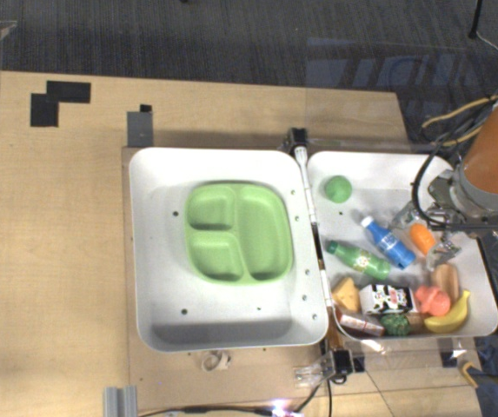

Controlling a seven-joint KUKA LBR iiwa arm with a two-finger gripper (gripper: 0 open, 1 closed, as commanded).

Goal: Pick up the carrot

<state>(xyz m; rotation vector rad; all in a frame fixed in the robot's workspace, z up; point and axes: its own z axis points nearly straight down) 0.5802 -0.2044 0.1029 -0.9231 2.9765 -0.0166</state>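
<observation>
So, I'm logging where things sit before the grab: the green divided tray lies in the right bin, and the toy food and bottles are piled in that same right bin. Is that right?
Not quite. In the camera view the green divided tray lies in the left bin, not the right one. The toy food and bottles, including the blue bottle and the banana, are indeed in the right bin.

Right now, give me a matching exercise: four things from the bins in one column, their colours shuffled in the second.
Things:
1. divided tray
2. banana
3. carrot
4. ball

Colours:
A. orange
B. round green
C. yellow
D. pale green, in the left bin

Pairs: 1-D, 2-C, 3-A, 4-B
</observation>
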